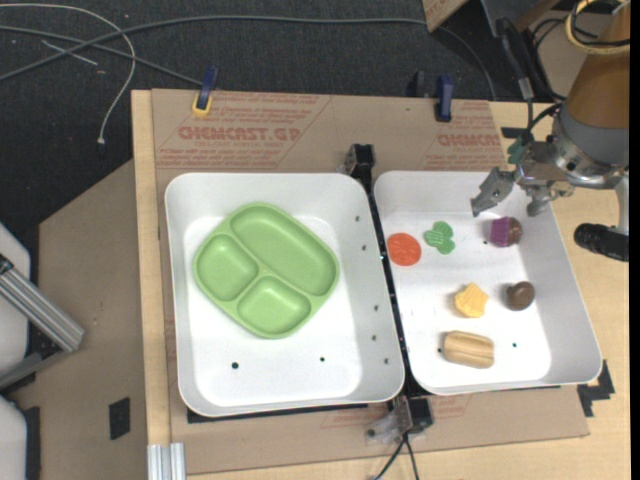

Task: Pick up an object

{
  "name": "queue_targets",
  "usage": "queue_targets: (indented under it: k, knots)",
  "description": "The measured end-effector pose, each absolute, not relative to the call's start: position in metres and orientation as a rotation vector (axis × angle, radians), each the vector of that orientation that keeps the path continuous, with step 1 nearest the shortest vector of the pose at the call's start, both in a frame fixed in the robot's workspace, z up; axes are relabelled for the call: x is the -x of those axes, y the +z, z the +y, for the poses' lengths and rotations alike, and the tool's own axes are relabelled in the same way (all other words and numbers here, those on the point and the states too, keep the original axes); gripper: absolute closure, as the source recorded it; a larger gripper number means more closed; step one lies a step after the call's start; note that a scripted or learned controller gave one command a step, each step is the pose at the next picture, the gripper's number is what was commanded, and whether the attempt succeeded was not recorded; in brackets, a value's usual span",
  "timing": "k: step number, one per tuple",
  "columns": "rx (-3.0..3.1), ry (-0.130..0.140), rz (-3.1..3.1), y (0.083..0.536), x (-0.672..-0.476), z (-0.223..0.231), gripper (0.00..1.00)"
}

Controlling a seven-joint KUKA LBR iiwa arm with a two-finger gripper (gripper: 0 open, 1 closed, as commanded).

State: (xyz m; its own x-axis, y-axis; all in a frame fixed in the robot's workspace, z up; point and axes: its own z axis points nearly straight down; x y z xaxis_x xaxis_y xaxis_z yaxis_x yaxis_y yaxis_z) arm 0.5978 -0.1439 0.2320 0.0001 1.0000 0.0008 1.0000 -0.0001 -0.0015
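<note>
Bread roll (467, 349) lies nearest, at front of rt bin (560, 363), w/ yellow piece (471, 300) and brown ball (519, 295) just behind it. Further back: orange disc (404, 250), green piece (439, 236), purple item (503, 232). Gripper (512, 197) hangs over bin's back rt, jaws spread open, nothing between them, purple item just below; left bin (190, 368) holds green divided plate (265, 268).
</note>
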Motion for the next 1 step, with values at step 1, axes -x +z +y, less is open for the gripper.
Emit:
queue_targets:
  k: [1]
  knots:
    - [2.216,0.005,-2.218,0.1719,-0.6036,-0.139,0.0]
